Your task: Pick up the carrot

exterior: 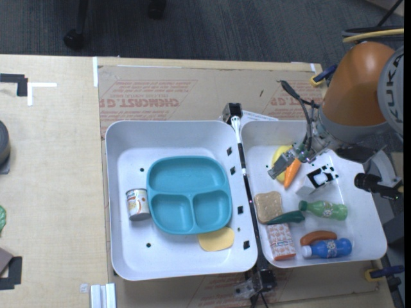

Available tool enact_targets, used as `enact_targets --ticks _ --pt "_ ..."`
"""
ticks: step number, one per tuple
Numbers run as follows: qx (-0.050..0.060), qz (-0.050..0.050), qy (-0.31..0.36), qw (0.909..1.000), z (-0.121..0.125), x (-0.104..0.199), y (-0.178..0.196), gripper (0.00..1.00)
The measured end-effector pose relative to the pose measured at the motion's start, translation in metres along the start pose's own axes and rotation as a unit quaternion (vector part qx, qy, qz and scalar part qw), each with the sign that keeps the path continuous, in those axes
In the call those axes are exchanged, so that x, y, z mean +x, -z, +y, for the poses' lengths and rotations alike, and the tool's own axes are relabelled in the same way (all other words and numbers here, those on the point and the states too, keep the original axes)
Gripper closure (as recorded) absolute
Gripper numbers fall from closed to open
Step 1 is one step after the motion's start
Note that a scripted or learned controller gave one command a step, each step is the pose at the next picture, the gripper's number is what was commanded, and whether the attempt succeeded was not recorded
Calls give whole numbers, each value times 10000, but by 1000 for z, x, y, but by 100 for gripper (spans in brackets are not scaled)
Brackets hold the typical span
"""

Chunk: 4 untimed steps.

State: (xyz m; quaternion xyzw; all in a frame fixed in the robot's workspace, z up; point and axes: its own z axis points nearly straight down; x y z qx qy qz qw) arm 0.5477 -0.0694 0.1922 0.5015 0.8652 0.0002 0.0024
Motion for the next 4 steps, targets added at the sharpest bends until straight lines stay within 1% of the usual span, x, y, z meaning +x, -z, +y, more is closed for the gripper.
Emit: enact_targets --ticks 1,2,3,4 --pt "18 3 -614 9981 -8 -84 -68 0" --pt "18 14 -1599 9871 4 -75 -100 0" --pt "17 6 -1580 9874 4 -76 -91 100" --pt "24 9 -2307 9730 11 0 -1 100"
